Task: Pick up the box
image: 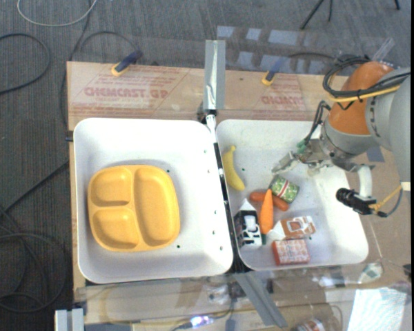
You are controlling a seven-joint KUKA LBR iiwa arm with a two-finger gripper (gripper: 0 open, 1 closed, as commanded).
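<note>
Right bin (345,243): box (290,252) at its near edge, beside a carton (297,226); carrot (265,210), banana (232,169) and green pack (284,188) farther in. Gripper (294,158) above the pack, nothing held; finger spread cannot be told. Left bin (96,133): yellow tray (133,207).

Two bins (83,205), one tray (133,207), two boxes (290,252).

Bright even overhead light, soft shadows, slightly grainy.
</note>
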